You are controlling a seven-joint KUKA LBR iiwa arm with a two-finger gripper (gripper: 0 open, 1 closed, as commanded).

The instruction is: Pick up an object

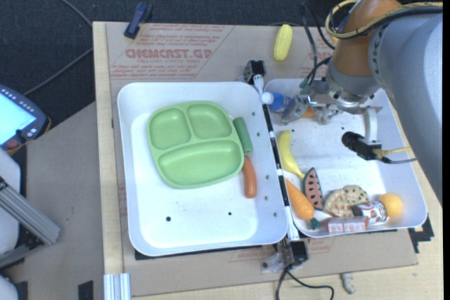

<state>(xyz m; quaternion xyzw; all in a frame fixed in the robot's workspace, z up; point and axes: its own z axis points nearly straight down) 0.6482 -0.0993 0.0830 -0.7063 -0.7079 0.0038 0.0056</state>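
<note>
My gripper hangs over the far end of the right bin, below the orange wrist band. Just left of it, in the bin's far left corner, lies a small blue and white object. Nearer the front lie a banana, a carrot, a watermelon slice, a speckled cookie, a red-labelled bottle and an orange ball. None of them is seen between the fingers.
The left bin holds a green divided plate, a green stick and an orange sausage. A yellow corn cob and a blue clip lie on the bench behind the bins.
</note>
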